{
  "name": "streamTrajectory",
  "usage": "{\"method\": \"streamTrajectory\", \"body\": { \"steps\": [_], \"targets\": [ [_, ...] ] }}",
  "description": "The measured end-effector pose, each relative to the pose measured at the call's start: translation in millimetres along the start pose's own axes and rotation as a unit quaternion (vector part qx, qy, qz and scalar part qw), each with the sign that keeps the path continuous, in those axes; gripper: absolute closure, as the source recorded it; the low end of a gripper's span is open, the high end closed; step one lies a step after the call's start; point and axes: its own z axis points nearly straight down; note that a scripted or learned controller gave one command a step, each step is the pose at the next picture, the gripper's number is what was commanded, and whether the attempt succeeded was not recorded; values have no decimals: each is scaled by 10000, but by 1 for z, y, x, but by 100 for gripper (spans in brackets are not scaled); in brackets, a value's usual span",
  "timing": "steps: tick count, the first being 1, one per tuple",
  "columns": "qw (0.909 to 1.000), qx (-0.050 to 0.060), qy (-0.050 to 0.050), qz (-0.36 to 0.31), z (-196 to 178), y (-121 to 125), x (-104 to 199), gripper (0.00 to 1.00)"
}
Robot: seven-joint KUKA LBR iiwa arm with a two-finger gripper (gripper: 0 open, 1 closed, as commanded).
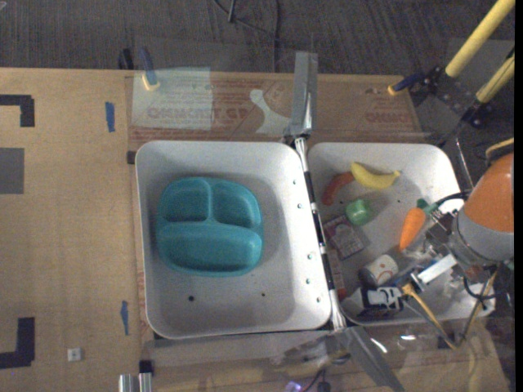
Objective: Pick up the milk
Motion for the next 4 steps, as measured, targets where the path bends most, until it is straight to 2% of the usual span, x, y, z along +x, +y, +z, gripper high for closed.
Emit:
{"method": "streamTrajectory", "body": {
  "steps": [1,2,3,4],
  "targets": [
    [9996,39,-10,-288,-43,29,-21,0],
    [9781,3,-19,2083,1,11,-8,0],
    [9782,32,-30,2078,-99,-38,27,0],
    [9793,22,-24,2023,-228,45,36,0]
  ]
}}
